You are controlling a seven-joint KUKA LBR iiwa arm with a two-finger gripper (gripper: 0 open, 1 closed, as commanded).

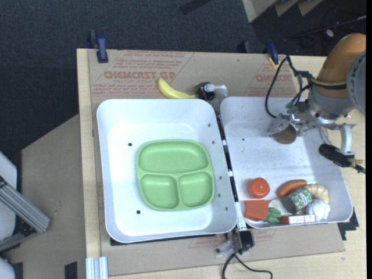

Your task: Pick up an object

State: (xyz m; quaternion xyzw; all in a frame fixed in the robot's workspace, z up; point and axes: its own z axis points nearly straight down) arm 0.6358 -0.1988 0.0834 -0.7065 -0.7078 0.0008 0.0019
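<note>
The grey arm reaches in from the right, its orange band sitting up and to the right of the jaws. The wrist bends downward and leftward, carrying the gripper low. Black cables loop above and trail to the right of the jaws.

The bench bears two white bins side by side; a banana lies behind the left one.
</note>
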